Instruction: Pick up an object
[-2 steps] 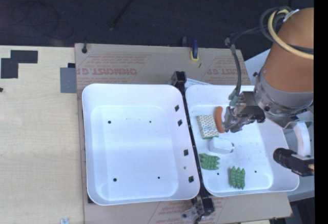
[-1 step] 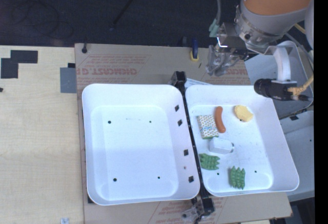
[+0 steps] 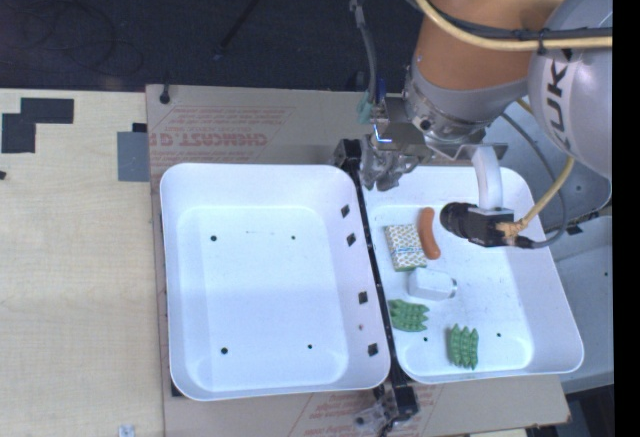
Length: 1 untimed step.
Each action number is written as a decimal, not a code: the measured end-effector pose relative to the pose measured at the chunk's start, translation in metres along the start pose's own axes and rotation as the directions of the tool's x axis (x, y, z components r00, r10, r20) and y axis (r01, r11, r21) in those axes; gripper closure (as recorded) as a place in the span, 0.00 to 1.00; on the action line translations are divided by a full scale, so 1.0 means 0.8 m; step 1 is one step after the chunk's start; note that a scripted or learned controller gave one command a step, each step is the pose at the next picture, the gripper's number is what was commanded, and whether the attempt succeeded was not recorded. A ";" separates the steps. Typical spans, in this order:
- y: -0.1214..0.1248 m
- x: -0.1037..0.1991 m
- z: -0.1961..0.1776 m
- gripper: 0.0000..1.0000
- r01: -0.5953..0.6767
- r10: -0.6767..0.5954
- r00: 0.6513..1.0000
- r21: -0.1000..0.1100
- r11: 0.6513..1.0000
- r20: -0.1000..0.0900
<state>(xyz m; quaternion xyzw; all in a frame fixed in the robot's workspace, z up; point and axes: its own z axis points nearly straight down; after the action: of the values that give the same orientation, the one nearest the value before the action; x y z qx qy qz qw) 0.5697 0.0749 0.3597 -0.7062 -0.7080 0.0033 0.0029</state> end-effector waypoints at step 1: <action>0.057 0.051 -0.123 1.00 0.002 -0.002 1.000 -0.017 1.000 -0.002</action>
<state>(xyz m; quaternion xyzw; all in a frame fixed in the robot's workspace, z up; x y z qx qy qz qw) 0.6157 0.1161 0.4573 -0.7055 -0.7087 -0.0034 -0.0026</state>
